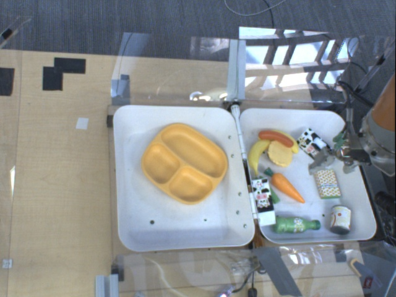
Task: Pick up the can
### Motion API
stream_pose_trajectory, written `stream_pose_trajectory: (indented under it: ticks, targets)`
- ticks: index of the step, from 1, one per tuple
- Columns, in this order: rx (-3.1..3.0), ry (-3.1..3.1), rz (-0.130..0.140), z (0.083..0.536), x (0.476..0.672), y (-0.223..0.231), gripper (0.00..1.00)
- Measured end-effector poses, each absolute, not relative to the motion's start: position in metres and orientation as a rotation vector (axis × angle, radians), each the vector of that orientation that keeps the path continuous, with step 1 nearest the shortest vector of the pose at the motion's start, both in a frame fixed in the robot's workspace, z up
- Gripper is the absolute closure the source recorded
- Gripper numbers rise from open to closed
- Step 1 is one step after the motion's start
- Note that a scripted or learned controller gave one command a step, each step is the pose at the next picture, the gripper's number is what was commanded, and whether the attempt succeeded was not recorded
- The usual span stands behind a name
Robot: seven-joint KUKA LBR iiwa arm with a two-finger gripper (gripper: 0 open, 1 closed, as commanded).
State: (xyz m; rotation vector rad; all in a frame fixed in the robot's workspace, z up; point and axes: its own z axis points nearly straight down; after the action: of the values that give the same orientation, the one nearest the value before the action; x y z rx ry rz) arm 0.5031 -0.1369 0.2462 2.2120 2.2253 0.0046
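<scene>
- yellow plastic, a three-section plate (184,162) sits alone in the left bin (133,228), apart from the task.
- along the right bin's (365,228) left wall lie a banana (255,155) and a cow-print carton (263,198); rightward come a hot dog (276,137), a carrot (288,187), a green bottle (296,225) on its side, a second small cow-print carton (311,142) and a tan packet (327,183).
- the can (340,219) stands in the near right corner of that bin, just right of the bottle's cap end, untouched.
- the gripper (339,158) hangs over the bin's right side, farther back than the can, above the packet; nothing sits in it. whether its tips are spread or pressed together i cannot tell.
- judged step: approach, grasp not begun. next move calls for shifting nearward over the can, then descending, clear of bottle and bin wall.
- the arm is cut off at the right edge; the can's label is too small to read.
</scene>
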Motion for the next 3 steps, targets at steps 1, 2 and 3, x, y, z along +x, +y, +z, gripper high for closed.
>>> stream_pose_trajectory:
  ticks: [1, 2, 3]
  targets:
    - [2.258, 2.174, 0.006, 0.319, 0.602, -0.206, 0.00]
    - [2.244, 2.179, 0.009, 0.331, 0.604, -0.205, 1.00]
    - [2.359, 2.063, 0.007, 0.437, 0.529, -0.187, 1.00]
